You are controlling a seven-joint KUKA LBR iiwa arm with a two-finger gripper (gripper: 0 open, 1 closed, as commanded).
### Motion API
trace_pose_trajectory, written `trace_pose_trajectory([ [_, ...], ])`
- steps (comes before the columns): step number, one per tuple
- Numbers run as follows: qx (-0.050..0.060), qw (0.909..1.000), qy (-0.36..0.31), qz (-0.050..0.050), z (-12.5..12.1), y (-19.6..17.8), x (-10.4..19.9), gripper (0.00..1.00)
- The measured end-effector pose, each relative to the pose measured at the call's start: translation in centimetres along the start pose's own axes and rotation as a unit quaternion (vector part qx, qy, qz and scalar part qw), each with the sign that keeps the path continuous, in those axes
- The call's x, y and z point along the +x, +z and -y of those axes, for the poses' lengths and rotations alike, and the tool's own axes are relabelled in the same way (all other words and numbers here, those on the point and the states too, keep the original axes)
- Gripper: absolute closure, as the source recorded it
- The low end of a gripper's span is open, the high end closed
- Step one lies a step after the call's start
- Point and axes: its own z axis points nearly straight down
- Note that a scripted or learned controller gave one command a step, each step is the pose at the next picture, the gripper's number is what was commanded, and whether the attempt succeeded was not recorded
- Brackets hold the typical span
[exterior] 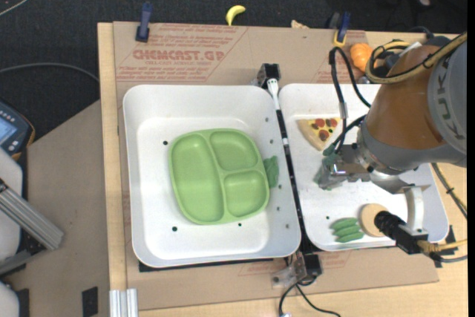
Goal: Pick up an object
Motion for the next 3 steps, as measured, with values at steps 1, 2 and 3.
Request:
trace_pose_trajectory([
  [1, -0.012, 0.9999, 0.003, 0.002, -1.5, -22.9, 0.9, 1.0],
  [2, 0.003, 1.0, 0.001, 0.002, -0.5, -15.4, 7.2, 1.0],
  [3, -0.002, 1.0, 0.004, 0.003, -0.7, -16.8, 6.8, 1.0],
])
